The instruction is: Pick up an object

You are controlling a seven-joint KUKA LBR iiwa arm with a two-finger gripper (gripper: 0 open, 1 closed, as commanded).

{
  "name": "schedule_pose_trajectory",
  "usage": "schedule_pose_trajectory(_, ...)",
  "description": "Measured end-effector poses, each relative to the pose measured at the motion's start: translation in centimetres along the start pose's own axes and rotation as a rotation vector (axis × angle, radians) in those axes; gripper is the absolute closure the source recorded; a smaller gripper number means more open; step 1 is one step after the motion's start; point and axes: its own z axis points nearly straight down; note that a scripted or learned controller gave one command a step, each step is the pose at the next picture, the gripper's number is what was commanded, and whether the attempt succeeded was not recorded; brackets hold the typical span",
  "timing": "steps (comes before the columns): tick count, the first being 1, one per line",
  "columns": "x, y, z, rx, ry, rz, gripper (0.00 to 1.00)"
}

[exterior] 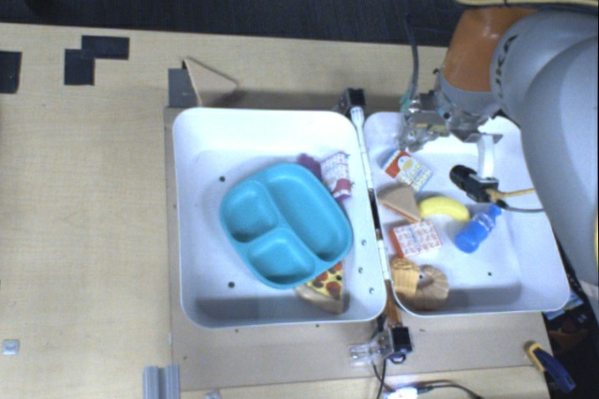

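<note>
Camera view: you see the gripper lowered over the back of the right bin, just above a small orange-and-white carton. Whether it has closed on anything cannot be told, so count the pick as not yet shown done. Candidate objects lie near: a banana, a blue bottle, a red-and-white packet. The left bin holds a blue divided plate. Grasping and lifting remain.
</note>
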Motion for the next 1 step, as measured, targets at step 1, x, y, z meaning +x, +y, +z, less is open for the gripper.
schedule_pose_trajectory(1, 0.0, -0.02, 0.03, 0.001, 0.0, 0.0, 0.0)
